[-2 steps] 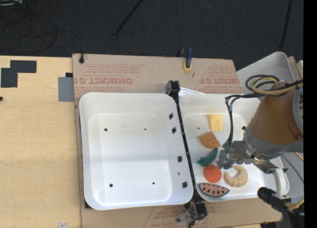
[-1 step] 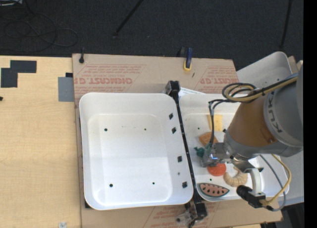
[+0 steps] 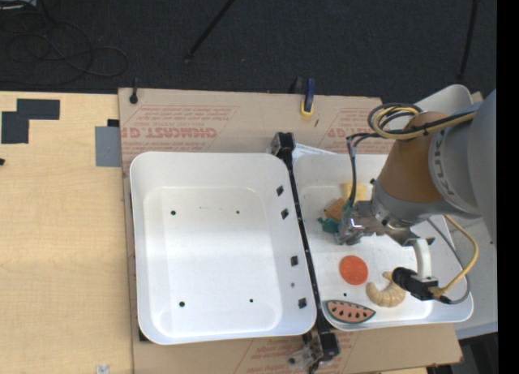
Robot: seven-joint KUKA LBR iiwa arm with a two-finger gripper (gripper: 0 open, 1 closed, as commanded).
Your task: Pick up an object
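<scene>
Watermelon slice [image 3: 350, 312] lies at the near edge of the right bin [image 3: 462, 309]. Just beyond sit a tan croissant-shaped piece [image 3: 384, 292] and a red disc [image 3: 353, 269]. Farther back, the end effector [image 3: 347, 229] hangs low beside green and yellow items [image 3: 338, 207]; whether it is apart or together cannot be told. The left bin [image 3: 146, 242] lies alongside.

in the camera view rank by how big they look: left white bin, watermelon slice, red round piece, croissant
1. left white bin, by far the largest
2. watermelon slice
3. croissant, close to the watermelon slice, so that order is unsure
4. red round piece, smallest
</scene>
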